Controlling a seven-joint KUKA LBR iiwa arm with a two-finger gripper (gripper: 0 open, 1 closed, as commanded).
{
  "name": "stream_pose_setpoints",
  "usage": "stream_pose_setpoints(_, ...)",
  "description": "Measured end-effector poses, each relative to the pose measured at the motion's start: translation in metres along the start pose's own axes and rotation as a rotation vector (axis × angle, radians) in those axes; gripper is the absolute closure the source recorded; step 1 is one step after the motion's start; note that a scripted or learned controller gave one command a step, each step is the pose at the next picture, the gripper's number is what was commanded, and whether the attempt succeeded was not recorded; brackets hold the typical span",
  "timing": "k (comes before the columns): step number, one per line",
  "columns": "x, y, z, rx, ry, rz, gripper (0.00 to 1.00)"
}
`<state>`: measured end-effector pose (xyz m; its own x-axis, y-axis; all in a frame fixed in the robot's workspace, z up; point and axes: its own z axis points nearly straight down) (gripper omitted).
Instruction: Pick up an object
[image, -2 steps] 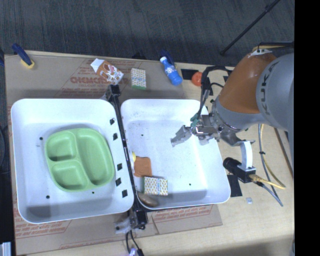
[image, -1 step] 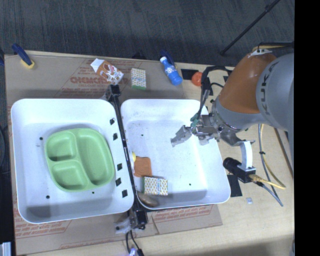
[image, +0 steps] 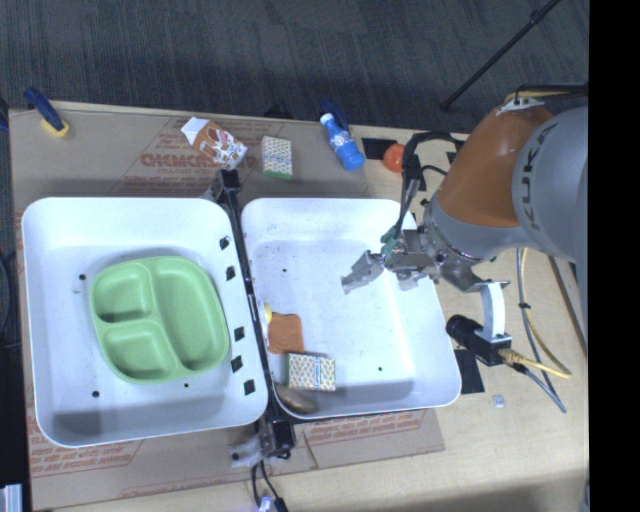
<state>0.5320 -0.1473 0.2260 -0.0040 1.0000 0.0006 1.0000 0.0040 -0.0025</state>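
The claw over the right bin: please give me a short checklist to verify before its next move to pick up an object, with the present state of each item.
1. Objects available in the right bin: ok; an orange-brown piece and a small patterned box lie near its left wall.
2. Claw positioned above a target: not ok; it hangs over bare bin floor, right of both items.
3. Claw free of any object: ok; nothing seen between its tips.
4. Claw open enough to grasp: cannot tell.
5. Target clear of the wall: not ok; both items sit close to the divider.
6. Green tray out of the way: ok; it is in the left bin.
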Motion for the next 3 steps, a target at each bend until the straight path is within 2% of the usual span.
stream_pose_setpoints(3, 0.0000, 0.0000, 0.0000, 0.000, 0.000, 0.000, 0.00)
